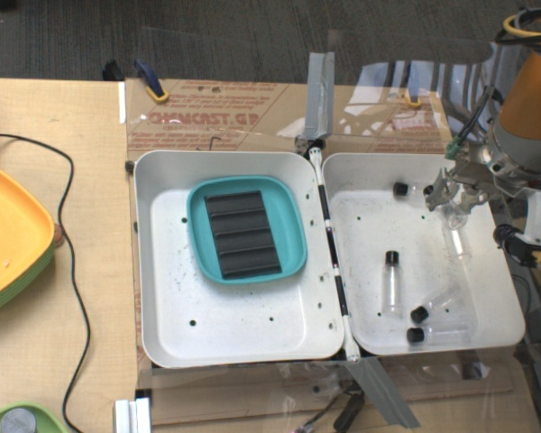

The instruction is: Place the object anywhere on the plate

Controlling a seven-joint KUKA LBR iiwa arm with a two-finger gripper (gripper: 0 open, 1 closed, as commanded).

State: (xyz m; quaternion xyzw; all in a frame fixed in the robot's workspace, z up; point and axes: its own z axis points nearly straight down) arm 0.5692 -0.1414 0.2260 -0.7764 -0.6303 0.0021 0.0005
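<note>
A teal square plate (290, 242) lies in the left bin (162, 269), with a black ridged block (242, 234) on its middle. My gripper (454, 198) hangs over the back right part of the right bin (361, 242). A clear vial (453, 239) hangs down from between its fingers, and the vial's upper end is hidden in the jaws. The gripper is far to the right of the plate.
Several clear vials with black caps lie in the right bin: one upright in the picture (392, 282), two near the front (430, 309), and a cap at the back (400, 188). A divider (329, 242) separates the bins. Orange plates (9, 233) and a black cable (72, 269) lie on the bench to the left.
</note>
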